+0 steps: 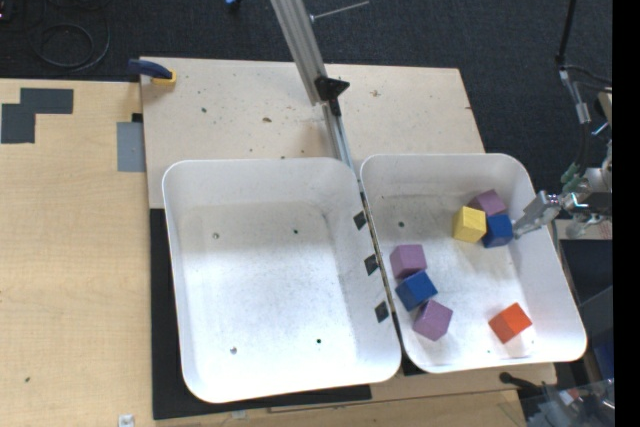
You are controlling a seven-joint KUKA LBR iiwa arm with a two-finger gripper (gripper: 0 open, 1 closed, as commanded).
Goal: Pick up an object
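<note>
Currently the gripper (pixel 524 220) sits at the right edge of the right bin (pixel 545 335), reaching in over the rim from the right side. Its tip lies against a blue cube (pixel 498 229), but the view is too small to tell if the jaws are spread, pressed together, or pinching that cube; the state of the jaws cannot be determined.

Contents of the right bin:
- The blue cube by the gripper lies near the bin's right edge, in its far half.
- A yellow cube (pixel 469 224) touches that blue cube on its left side.
- A purple cube (pixel 489 203) lies just behind both, toward the far edge, touching them.
- A second purple cube (pixel 407 260) lies near the left edge, about midway along it.
- A second blue cube (pixel 416 290) lies just in front of it, touching.
- A third purple cube (pixel 432 319) lies just in front of that blue cube, toward the near edge.
- An orange cube (pixel 511 323) lies apart from the others, near the near right corner.

The left bin (pixel 200 215) stands beside the right bin, their adjoining edges touching. Both bins rest on the bench (pixel 70 245). A slanted metal rail (pixel 295 25) rises beyond the far edge where the bins meet.
</note>
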